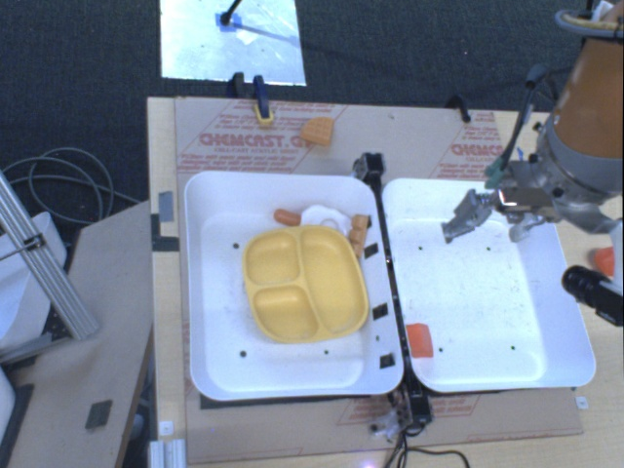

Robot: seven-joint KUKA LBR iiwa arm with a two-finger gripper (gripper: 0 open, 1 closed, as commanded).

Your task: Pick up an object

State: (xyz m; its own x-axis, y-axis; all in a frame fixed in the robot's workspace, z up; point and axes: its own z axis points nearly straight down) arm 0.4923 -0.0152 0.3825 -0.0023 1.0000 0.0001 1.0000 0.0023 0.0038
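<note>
Fingers [487, 220] look spread apart, holding nothing, above the right bin [546, 364], far from the orange block [418, 339].

From where I stand, the floor [78, 57] is dark blue-grey carpet, and a shiny metal sheet [232, 25] lies on it beyond the far edge of the bench [409, 130], catching the overhead light. Grey cables [60, 188] loop on the carpet off the bench's left edge, near a tan side table [97, 310]. An aluminium frame bar [44, 271] slants across that table's left edge.
</note>
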